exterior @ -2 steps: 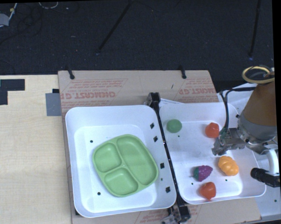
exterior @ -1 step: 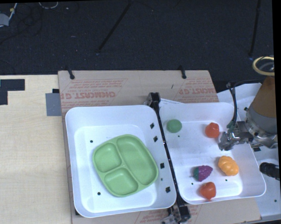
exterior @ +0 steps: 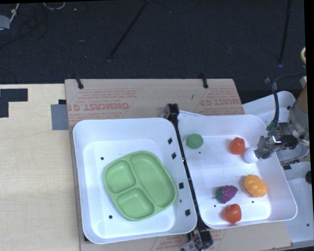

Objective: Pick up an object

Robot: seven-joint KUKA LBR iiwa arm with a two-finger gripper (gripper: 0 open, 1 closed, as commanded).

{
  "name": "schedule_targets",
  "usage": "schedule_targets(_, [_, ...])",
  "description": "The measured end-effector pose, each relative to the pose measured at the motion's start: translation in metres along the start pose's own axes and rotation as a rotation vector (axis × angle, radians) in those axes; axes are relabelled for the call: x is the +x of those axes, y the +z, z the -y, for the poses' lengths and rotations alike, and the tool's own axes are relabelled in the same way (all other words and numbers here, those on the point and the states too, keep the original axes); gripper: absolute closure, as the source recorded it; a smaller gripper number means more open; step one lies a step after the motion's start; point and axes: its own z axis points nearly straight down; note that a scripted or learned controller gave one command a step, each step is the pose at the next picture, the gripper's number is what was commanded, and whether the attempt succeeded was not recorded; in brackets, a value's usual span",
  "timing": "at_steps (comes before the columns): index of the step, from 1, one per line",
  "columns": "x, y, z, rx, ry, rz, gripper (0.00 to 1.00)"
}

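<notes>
Glossy round red fruit; 3-compartment green plate.

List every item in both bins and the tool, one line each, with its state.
Green divided plate: flat in left bin, compartments bare.
Green ball: loose, right bin.
Red tomato: loose, near tool.
White ball: beside tool.
Orange pepper: loose.
Purple grapes: loose.
Red strawberry: loose.
Tool: at right bin's edge.
</notes>
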Motion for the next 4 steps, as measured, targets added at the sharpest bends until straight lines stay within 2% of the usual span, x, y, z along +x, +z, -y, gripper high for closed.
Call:
schedule_targets(2, [0.107, -0.001, -0.042, 0.006, -0.004, -0.003, 1.00])
schedule_targets(3, [0.147, 0.019, -0.058, 0.009, -0.001, -0.002, 1.00])
schedule_targets(4, [0.188, 0.023, -0.070, 0.007, -0.002, -0.002, 1.00])
